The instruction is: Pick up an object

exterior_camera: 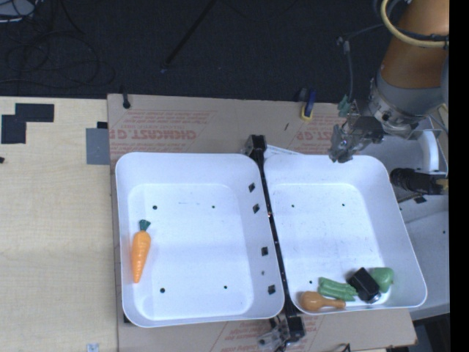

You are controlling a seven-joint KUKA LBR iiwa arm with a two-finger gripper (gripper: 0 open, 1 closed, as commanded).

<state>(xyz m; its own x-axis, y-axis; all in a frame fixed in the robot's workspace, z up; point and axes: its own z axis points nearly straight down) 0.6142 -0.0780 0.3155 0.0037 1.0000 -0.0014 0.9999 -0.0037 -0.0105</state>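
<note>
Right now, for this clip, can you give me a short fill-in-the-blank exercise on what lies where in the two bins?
1. The carrot lies in the ____ bin in the camera view.
2. The black block rests among the green items in the right bin's near ____ corner.
3. The hand hovers over the right bin's ____ edge.

Missing words: left; right; far
</note>
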